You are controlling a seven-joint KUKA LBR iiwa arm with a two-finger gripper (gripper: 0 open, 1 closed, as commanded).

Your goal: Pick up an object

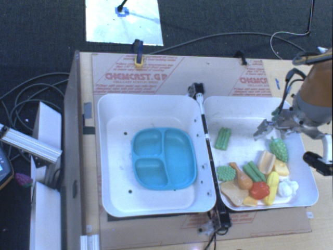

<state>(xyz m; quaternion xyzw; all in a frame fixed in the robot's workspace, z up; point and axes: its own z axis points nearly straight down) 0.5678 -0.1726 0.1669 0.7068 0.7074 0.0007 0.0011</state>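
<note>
Cardboard sheeting (171, 73) covers the desk; dark carpet beyond. Left bin (112, 155) holds a blue divided tray (164, 158). Right bin (244, 116) holds toy food (257, 178), heaped front-right. Gripper (270, 130) hovers above it; state of jaws cannot be told.

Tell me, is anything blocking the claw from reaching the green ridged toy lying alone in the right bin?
Nothing visible does. The gripper hovers over the right bin, and only bare white floor lies between it and the green ridged toy. The toy pile sits off to the side, nearer the front.
</note>
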